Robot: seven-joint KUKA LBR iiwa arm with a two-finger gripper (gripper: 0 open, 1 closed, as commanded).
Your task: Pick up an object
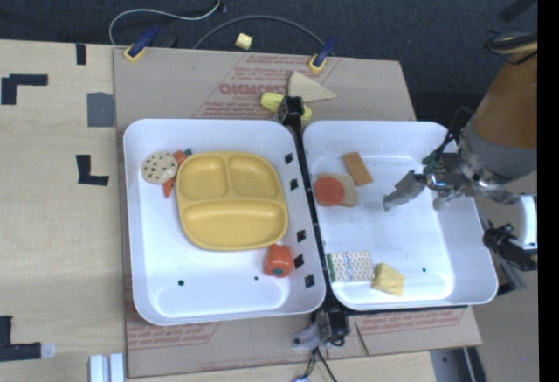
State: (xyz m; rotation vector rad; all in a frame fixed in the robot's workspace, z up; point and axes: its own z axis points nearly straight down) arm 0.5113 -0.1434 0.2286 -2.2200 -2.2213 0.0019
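Gripper (410,190) sits over the right bin (437,137), mid-right, with nothing between its fingers. Jaw state: I can't tell from this slant whether they're open or closed; I see one dark finger pointing left and down, the rest is lost in the wrist clutter.

Candidate objects in the right bin: red disc (328,190) touching a tan round piece (348,196), both just left of the gripper; orange-brown block (356,168) near them, up-left; yellow wedge (389,279) and patterned flat packet (351,265) at the near wall, well apart from the gripper.

Risks as I read them:
- Red disc and tan piece are in contact. A descent there could catch both or shove one off the other.
- Both look flat and low, so I expect fingers to skate over them or hit the bin floor.
- The packet is flat and lies close to the divider wall (307,223); I'd expect poor finger clearance there.
- The wedge has sloped faces and would likely squirt out of a pinch.

Left bin (140,223) holds the yellow divided plate (231,200), a cookie (158,167) and a small orange-red item (279,260); all far from the gripper.
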